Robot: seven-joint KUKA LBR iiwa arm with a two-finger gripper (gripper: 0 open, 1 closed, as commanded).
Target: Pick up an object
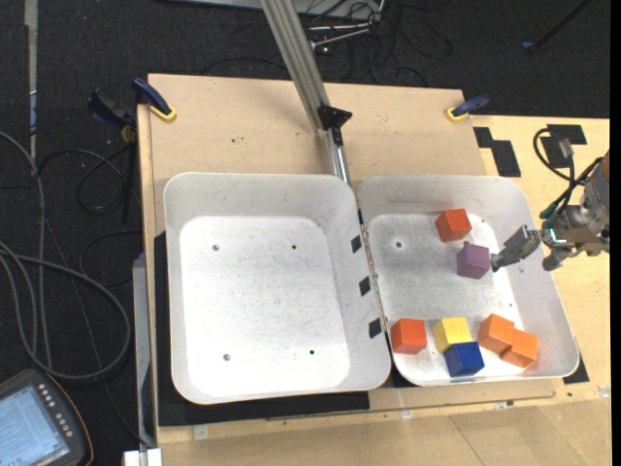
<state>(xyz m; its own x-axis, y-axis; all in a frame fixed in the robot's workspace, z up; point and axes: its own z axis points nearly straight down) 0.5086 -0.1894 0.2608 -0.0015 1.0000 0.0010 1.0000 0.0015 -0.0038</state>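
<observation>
The right bin (543, 289) holds several small cubes. A purple cube (473, 260) lies near its middle, with an orange cube (452, 225) just behind it. Along the front sit another orange cube (408, 336), a yellow cube (451, 331), a blue cube (465, 358) and two more orange cubes (497, 332) (522, 348). My gripper (525, 262) reaches in over the bin's right side, open, with nothing between its fingers. Its left fingertip (502, 262) is close beside the purple cube's right face.
The left bin (184, 260) stands beside the right one, joined by black clips at the seam. A metal pole (301, 56) slants in from the back. Clamps (155, 100) (466, 108) sit on the bench's far corners.
</observation>
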